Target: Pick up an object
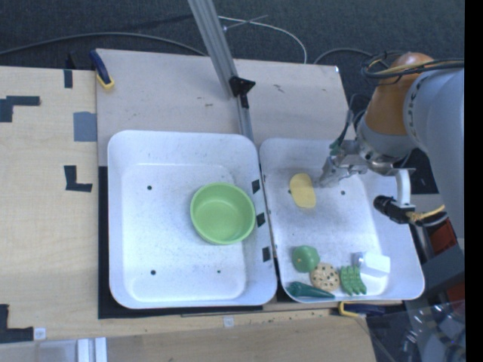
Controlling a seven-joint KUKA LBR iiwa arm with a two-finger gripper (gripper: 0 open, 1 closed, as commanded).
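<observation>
In the right bin (392, 236) a yellow oblong object (303, 191) lies near the upper middle. My gripper (327, 176) reaches down from the right and sits just to the right of that yellow object, close to it. Along the bin's front edge lie a green round object (305, 258), a speckled tan cookie-like piece (324, 276), a dark teal piece (308, 289), a green ridged piece (352, 280) and a white block (375, 264). Nothing shows between my fingers.
The left bin (128, 202) holds a green bowl (222, 213). A grey pole (215, 36) slants over the bench above the bins. The grey arm with its orange band (392, 100) hangs over the right bin's upper right corner.
</observation>
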